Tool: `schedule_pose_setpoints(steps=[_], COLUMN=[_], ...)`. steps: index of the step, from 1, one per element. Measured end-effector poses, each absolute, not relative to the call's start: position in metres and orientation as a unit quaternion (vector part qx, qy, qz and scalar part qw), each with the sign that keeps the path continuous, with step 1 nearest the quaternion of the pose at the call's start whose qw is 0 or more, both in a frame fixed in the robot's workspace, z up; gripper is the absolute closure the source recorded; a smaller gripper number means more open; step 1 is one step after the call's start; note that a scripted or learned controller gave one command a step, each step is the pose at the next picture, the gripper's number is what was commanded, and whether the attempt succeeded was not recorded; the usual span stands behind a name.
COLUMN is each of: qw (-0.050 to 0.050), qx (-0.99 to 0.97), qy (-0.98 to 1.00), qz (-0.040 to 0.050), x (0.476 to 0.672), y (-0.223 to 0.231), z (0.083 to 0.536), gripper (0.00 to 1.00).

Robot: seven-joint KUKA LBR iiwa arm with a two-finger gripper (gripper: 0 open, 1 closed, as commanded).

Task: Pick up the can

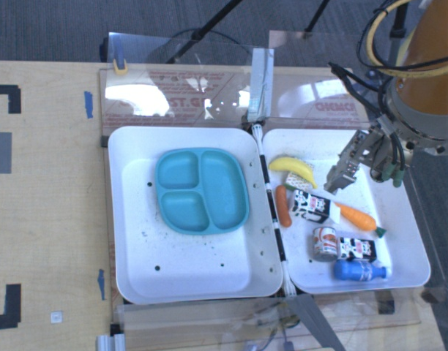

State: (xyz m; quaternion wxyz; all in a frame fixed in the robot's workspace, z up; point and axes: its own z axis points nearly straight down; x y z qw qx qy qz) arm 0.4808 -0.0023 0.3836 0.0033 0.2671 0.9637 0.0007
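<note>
Fingers: gripper (341,179) empty, opening not discernible.
Can (325,243): lower right, touching carton (356,248).
Risk: carton, bottle (359,270) snag grasp.

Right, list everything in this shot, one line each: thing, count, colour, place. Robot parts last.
Bins: two, white, side by side on the bench.
Divided plate: one, turquoise, middle of the left bin.
Banana: one, yellow, top of the right bin.
Sausage: one, orange-red, right bin by the divider.
Cartons: two, black and white; one mid bin, one lower.
Carrot: one, orange, right of the upper carton.
Can: one, red and silver, on its side left of the lower carton.
Bottle: one, blue, front of the right bin.
Gripper: one, grey, above the right bin's upper part.
Arm: one, orange band, top right.
</note>
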Motion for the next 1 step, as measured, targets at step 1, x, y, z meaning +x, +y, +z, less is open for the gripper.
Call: schedule_pose_setpoints(steps=[1], qw=[0.007], qx=[0.267], qy=[0.964], qz=[0.0017], x=[0.4825], y=[-0.0019], z=[0.3946], gripper=[1.00])
